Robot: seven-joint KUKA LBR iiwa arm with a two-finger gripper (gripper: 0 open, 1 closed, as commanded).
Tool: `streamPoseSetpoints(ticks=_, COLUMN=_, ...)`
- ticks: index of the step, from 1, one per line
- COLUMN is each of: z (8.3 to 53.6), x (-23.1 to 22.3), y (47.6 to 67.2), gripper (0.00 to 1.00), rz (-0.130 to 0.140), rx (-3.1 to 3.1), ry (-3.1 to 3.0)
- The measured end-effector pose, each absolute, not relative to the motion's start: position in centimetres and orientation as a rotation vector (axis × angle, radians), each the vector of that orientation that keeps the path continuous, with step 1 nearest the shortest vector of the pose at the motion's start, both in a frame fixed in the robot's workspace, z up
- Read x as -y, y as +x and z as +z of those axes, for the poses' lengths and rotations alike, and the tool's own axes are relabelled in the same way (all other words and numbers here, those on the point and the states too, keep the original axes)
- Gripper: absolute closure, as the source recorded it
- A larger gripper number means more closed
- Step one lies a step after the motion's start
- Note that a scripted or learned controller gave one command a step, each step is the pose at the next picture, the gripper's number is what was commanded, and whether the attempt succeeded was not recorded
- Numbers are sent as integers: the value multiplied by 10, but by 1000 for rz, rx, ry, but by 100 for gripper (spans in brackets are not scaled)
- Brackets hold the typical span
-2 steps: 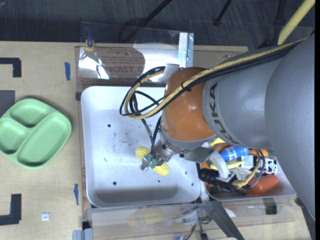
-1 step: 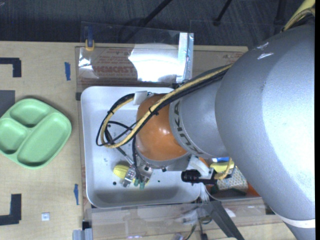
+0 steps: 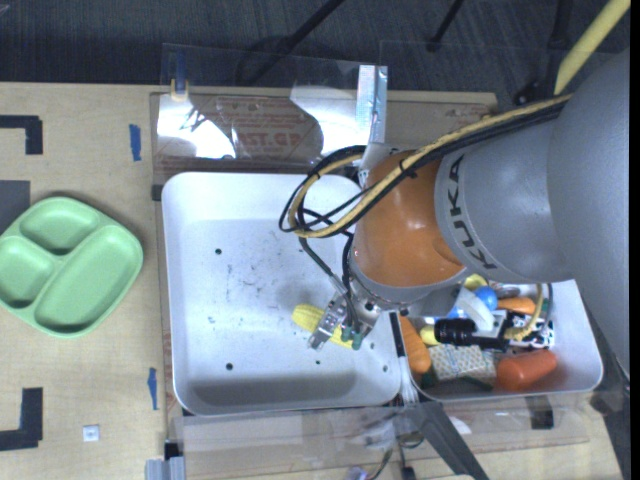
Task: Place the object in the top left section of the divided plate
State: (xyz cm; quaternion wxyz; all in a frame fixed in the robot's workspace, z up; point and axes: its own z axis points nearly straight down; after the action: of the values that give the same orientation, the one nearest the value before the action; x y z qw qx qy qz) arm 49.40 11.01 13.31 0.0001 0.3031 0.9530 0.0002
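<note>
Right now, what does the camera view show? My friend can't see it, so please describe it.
A grey and orange robot arm reaches into the left white bin, its gripper at a yellow object. The green divided plate sits far left; the right bin holds small items.

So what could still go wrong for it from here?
1. The gripper sits right at the yellow object in the left bin, but a firm hold isn't clear; it might come up with nothing.
2. The green divided plate lies outside the bin, far to the left. The object must clear the bin's wall and could drop on the way.
3. The plate's sections are small, so it could land in the wrong one.
</note>
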Motion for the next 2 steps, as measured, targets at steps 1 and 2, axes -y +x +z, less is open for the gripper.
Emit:
streamPoseSetpoints(ticks=1, z=174, x=-157, y=554, gripper=100, rz=-1, rx=-2773, ry=1477)
streamPoseSetpoints(ticks=2, z=157, x=-211, y=591, gripper=100, rz=-1, rx=-2545, ry=1839)
